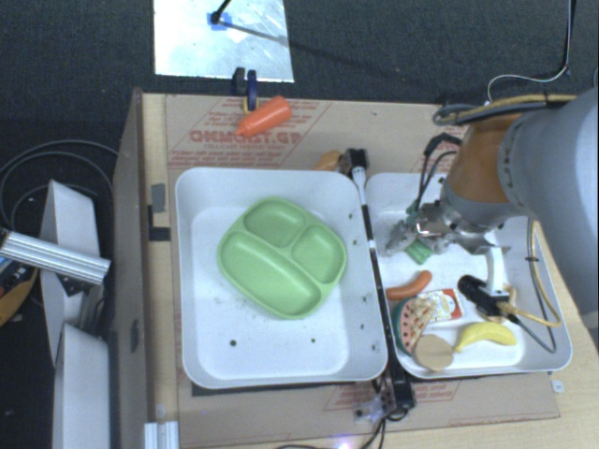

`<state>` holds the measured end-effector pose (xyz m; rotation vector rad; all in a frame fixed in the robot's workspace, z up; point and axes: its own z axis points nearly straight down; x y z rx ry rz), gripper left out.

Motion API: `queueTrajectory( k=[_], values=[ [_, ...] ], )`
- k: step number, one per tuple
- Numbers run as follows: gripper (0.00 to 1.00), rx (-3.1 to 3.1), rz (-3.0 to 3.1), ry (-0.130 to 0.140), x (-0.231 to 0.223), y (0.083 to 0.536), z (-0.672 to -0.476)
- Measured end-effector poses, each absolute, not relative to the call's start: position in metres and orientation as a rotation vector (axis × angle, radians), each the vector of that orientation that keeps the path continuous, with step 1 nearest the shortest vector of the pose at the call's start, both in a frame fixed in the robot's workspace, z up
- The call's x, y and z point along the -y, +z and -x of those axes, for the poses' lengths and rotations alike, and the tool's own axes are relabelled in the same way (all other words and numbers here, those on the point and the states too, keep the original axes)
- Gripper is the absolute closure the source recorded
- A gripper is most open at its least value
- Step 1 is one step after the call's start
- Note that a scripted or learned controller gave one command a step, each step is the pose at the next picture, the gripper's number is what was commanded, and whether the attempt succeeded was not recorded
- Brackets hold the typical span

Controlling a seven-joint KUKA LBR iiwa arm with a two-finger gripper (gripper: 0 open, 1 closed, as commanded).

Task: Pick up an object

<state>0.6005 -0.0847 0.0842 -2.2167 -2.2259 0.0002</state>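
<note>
My gripper (416, 237) is low over the back left part of the right bin (552, 330), reaching in from the right. A small green thing (417, 249) shows right under it; I cannot tell whether it is gripped. In front of the gripper lie an orange-red sausage (409, 285), a pizza slice (410, 322), a white and red packet (442, 304), a round tan cookie (433, 352) and a yellow banana (485, 336).
The left bin (215, 344) holds a green divided plate (281, 255). Behind the bins, on the cardboard, lie an orange carrot (265, 117) and a blue clamp (246, 82). A small orange thing (328, 161) peeks out behind the left bin's back rim.
</note>
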Motion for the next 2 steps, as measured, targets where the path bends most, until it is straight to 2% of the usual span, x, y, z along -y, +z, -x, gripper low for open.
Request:
queueTrajectory(
  k=[1,2],
  values=[
    [0.0,2.22,2.221,0.003,0.101,0.084,-0.572],
    [0.0,2.237,2.221,-0.011,0.109,0.086,-0.668]
  ],
)
